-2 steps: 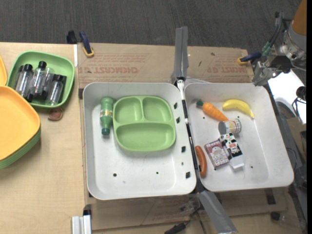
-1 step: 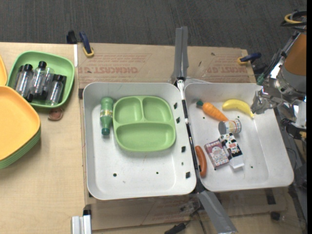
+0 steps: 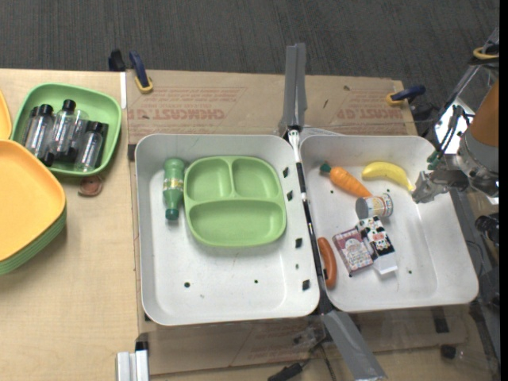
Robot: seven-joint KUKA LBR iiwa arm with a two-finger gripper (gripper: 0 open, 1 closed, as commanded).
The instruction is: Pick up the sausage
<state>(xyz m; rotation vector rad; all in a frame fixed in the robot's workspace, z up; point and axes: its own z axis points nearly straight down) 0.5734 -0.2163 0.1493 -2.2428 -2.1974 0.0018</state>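
Observation:
The sausage [image 3: 327, 262] is a short reddish-brown link lying lengthwise against the left wall of the right bin [image 3: 444, 288], near its front corner. My gripper [image 3: 429, 186] hangs over the right bin's far right side, just right of the banana [image 3: 386, 173]. It is well away from the sausage, with the can and cartons lying in between. Nothing shows in its grasp.
The right bin also holds a carrot [image 3: 349, 181], a small can [image 3: 375, 207], two small cartons [image 3: 363, 244] and a white block [image 3: 386, 267]. In the left bin [image 3: 222, 292] lie a green divided plate [image 3: 234, 199] and a green bottle [image 3: 173, 187]. A green tray of bottles [image 3: 67, 129] and yellow plates [image 3: 28, 205] sit at far left.

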